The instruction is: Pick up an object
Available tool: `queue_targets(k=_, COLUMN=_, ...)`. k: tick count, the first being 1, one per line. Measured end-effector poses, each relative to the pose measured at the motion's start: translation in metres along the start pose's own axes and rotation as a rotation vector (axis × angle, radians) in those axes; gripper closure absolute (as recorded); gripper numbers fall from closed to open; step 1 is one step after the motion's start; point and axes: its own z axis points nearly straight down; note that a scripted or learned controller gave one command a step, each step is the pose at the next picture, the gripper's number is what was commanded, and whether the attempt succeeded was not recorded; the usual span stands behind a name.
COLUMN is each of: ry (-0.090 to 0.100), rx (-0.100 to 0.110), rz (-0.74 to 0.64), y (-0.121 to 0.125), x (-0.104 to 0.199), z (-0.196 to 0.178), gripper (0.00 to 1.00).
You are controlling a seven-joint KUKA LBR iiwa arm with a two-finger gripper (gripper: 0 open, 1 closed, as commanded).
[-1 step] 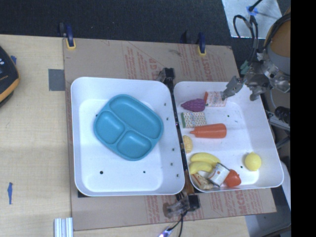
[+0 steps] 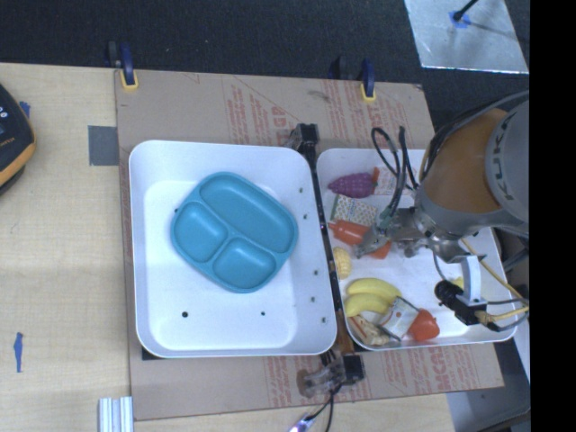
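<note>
Gripper (image 2: 385, 238) low in the right bin (image 2: 490, 338).
I cannot tell its opening or any hold; it sits beside an orange piece (image 2: 349, 232), above the banana (image 2: 371, 293).

A blue three-compartment plastic plate (image 2: 235, 230) is seen lying in the left shallow white bin (image 2: 153, 318). Just right of that plate's bin, the right white bin (image 2: 356, 157) is seen packed with small items: a purple bunch of toy grapes (image 2: 352, 184) at its far end, an orange-red carrot-shaped toy (image 2: 349, 232) below it, a yellow toy banana (image 2: 370, 295) nearer, and a red tomato-like toy (image 2: 423, 328) beside it. The two-finger gripper (image 2: 382, 241) is positioned low over this bin, just right of the carrot-shaped toy.
</note>
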Motion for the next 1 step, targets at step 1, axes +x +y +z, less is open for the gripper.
queue_targets(k=1, ry=0.000, rx=-0.002, rz=0.000, y=0.0318, x=0.0087, z=0.0058, gripper=0.00)
